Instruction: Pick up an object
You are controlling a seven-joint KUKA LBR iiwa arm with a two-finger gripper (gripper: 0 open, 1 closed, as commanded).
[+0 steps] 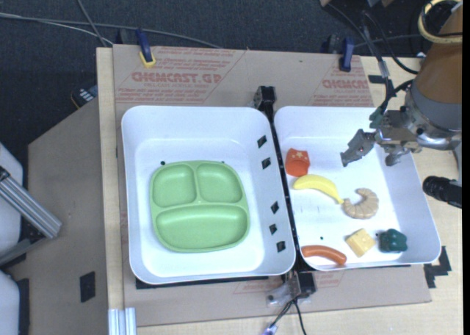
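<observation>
The right bin (323, 124) holds several toy foods: a red piece (297, 162), a yellow banana (318, 186), a tan croissant-like piece (360, 203), a yellow cheese wedge (359, 242), a dark green piece (392, 240) and a red sausage (324, 254). My gripper (373, 153) hangs over the bin's upper right part, above and to the right of the banana and right of the red piece. Its fingers stand open with nothing between them. The left finger (356, 148) points down-left toward the red piece.
The left bin (147, 135) carries a green divided plate (200, 205). A black divider (273, 172) runs between the bins. Clamps (146, 51) sit at the board's back edge, and cables cross the floor behind.
</observation>
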